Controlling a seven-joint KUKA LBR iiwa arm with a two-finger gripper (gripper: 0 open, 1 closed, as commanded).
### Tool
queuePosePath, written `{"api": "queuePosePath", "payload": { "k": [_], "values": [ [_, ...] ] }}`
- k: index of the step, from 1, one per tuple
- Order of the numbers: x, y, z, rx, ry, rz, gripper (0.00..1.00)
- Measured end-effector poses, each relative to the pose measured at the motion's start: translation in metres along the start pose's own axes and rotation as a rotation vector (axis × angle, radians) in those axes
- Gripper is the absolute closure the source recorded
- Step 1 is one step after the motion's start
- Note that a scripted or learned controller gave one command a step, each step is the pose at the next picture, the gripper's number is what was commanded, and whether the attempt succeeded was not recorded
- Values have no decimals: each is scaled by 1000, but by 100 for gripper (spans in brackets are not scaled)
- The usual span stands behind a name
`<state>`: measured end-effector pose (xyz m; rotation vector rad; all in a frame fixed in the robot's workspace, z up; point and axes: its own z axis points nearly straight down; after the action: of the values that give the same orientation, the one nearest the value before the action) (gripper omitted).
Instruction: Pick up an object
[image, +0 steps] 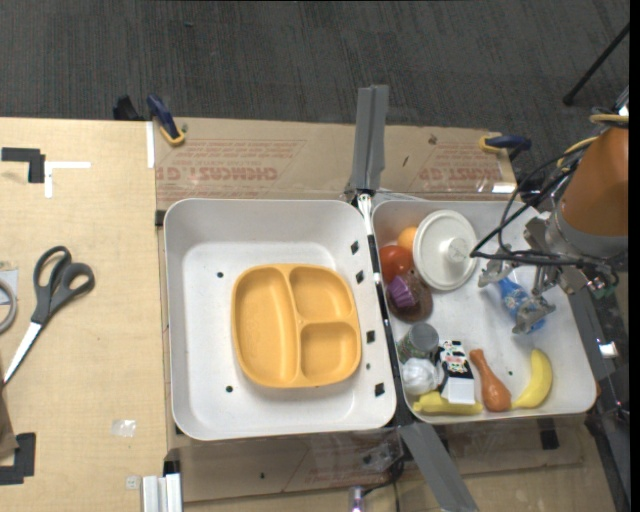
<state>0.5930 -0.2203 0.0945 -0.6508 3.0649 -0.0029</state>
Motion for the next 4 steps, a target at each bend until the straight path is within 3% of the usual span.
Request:
{"api": "queuePosePath", "payload": {
  "k": [1,2,3,4],
  "values": [
    [36,15,1,-2,3,-31,0],
    [34,15,-9,0,-2,-30,100],
    [34,15,-9,0,-2,-30,0],
    [4,10,1,-1,1,-87,0]
  ]
}}
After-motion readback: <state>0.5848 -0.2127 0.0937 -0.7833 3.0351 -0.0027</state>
